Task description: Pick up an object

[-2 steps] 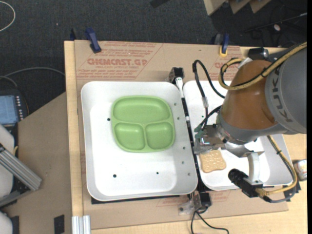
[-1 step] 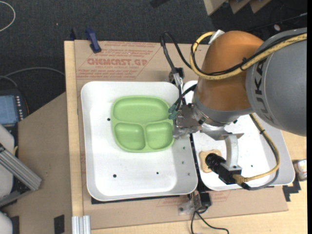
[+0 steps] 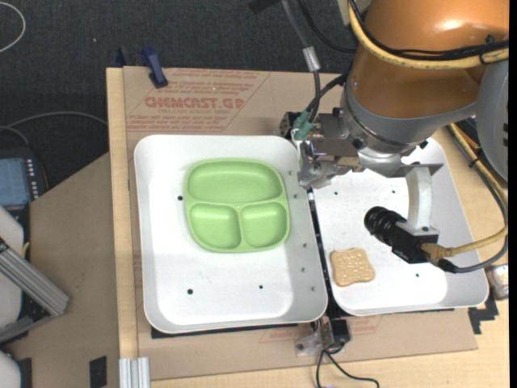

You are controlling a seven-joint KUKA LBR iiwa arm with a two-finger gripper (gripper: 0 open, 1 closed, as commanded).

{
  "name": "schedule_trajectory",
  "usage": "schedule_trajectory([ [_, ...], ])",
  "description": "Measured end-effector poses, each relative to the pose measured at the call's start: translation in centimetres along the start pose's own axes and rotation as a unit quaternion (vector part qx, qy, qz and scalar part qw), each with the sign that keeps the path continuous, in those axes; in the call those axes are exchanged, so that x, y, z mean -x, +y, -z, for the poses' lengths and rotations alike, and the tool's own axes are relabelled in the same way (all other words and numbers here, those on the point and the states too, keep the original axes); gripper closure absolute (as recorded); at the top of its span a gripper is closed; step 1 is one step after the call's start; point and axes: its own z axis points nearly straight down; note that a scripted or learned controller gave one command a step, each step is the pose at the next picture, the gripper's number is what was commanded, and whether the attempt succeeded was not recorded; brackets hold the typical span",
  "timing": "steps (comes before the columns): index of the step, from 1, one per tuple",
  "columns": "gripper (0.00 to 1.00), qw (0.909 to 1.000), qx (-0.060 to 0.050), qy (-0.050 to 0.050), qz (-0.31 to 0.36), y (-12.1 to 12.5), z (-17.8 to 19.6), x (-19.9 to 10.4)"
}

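At the far edge of the right bin, near the corner it shares with the left bin, the gripper hangs beneath the arm, whose grey and orange bulk covers most of that bin's far half. How the gripper is set cannot be told from here; shadow and cabling hide its tip, and nothing is seen in its hold. A black cylindrical fitting on a white bracket juts from the wrist over the middle of the right bin, hiding part of the floor beneath.

A tan cracker-shaped object lies flat near the right bin's near-left corner, well apart from the gripper. A green divided plate with three compartments sits in the far half of the left bin, lying flat.

Both bins rest on a brown cardboard sheet printed with red lettering. A blue clip lies at its far-left corner. Dark carpet lies beyond, with cables trailing across it.
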Motion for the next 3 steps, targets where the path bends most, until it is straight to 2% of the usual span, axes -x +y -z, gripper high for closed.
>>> schedule_trajectory([
  [1, 1.00, 1.0000, -0.006, -0.001, 0.003, -0.1, 2.3, -9.9],
  [2, 1.00, 0.9999, -0.010, -0.004, -0.006, -0.1, 0.8, -3.0],
  [3, 1.00, 1.0000, -0.008, -0.003, -0.002, -0.1, 1.9, -3.5],
])
